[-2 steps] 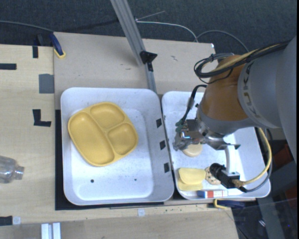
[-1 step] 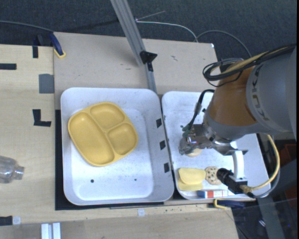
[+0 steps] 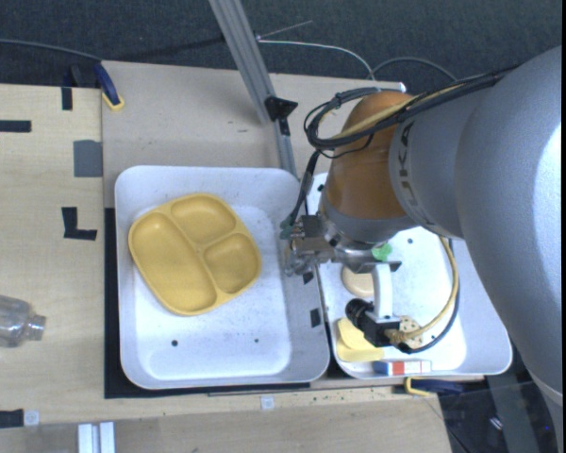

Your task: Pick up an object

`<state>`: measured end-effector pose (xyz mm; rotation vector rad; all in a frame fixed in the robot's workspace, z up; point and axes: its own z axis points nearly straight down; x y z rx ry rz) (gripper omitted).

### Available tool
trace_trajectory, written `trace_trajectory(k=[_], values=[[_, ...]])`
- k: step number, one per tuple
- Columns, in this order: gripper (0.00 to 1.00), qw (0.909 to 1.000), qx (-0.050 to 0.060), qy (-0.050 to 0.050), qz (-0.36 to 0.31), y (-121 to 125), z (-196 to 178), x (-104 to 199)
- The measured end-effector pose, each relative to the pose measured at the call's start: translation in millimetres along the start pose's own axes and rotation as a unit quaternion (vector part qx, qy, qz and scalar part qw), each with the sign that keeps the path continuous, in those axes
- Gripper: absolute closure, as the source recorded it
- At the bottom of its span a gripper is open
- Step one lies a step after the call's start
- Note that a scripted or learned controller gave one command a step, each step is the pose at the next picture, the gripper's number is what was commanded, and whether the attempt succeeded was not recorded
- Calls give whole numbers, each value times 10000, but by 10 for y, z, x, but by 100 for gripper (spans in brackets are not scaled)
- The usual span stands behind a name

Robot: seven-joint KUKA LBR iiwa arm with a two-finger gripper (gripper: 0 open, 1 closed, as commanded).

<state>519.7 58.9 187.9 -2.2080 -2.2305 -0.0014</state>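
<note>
camera view: the claw (image 3: 351,256) hangs over the right bin's (image 3: 467,343) left side, hidden under the wrist, so i cannot tell if it is open. near it lie a pale round piece (image 3: 357,282) and a yellow object (image 3: 351,345). a yellow 3-section plate (image 3: 193,253) lies flat in the left bin (image 3: 208,347), its largest section toward view left.

**Yellow, white, grey**

The divided plate (image 3: 194,251) is mustard yellow; the left bin (image 3: 217,349) white, flecked with dark specks. The arm (image 3: 495,173) is grey with an orange band. The desk (image 3: 38,182) is pale wood with black marks
</note>
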Motion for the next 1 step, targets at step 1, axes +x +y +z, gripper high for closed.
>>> trace_trajectory(k=[1], values=[[100,10000,9,-22,56,-57,-3,-270]])
